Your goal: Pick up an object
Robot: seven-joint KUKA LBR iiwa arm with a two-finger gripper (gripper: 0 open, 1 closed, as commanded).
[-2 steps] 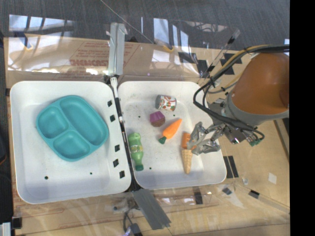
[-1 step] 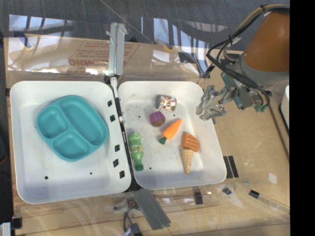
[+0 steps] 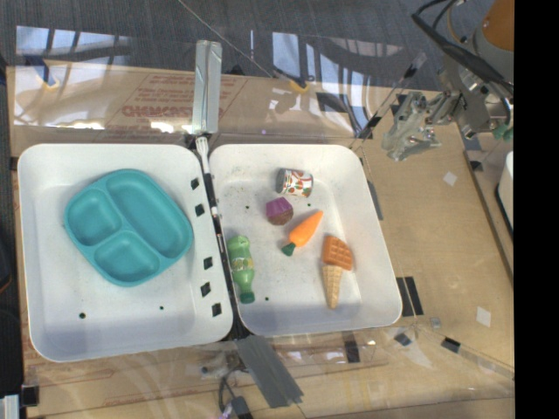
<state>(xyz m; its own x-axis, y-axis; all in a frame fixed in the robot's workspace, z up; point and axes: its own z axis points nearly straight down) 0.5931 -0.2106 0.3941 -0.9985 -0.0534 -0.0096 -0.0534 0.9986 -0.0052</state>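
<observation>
Carrot (image 3: 305, 230) in right bin (image 3: 376, 260) | pincer (image 3: 410, 138) over bench, state unclear

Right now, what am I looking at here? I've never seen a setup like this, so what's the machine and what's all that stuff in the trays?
One camera looks down at a slant on a bench. At upper right is the robot arm's gripper, its grabbing tool, above the bench beside the bins, holding nothing. The left bin holds a teal divided plate. The right bin holds toy food: a small can, a purple piece, a carrot, an ice-cream cone and a green bottle.
</observation>
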